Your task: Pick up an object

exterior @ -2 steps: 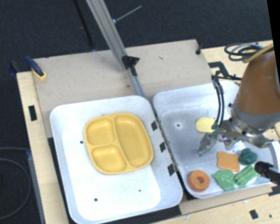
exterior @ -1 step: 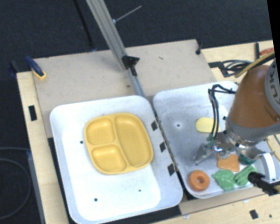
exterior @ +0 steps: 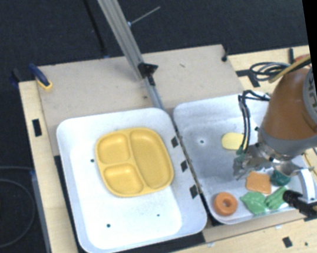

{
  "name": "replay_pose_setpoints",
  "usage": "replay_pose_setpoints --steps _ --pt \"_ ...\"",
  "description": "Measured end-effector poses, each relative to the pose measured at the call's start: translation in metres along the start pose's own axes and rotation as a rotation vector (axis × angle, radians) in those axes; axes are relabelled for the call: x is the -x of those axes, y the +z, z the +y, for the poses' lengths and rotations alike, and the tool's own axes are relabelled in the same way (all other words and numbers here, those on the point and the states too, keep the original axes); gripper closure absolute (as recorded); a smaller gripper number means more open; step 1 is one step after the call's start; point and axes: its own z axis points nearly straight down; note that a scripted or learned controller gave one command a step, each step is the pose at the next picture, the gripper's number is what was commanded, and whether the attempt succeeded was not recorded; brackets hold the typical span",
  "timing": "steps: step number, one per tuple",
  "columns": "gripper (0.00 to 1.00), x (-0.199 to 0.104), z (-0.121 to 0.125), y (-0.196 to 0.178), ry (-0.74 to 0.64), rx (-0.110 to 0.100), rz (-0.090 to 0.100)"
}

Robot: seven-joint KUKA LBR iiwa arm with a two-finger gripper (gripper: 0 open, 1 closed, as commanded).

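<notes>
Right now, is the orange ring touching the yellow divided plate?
Apart. The camera view shows the orange ring in the right bin and the yellow divided plate in the left bin.

tray (exterior: pixel 134 160) yellow | bins (exterior: pixel 90 223) white | ring (exterior: pixel 225 203) orange | toy (exterior: pixel 263 201) green | arm (exterior: pixel 290 113) orange band

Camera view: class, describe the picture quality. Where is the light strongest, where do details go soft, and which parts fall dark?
Camera view: light is strongest on the left bin, nearly washed out around the yellow tray; the right bin looks greyer and mottled; the arm is soft, and the gripper beneath it blurred; the floor beyond the bench falls almost black.
</notes>
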Motion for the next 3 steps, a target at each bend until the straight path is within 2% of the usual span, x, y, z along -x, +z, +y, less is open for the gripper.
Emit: replay_pose_setpoints --steps 2,3 --pt "1.00 0.006 0.006 -0.087 -0.008 0.004 -0.001" --pt "1.00 0.008 0.007 -0.112 -0.009 0.001 0.000"
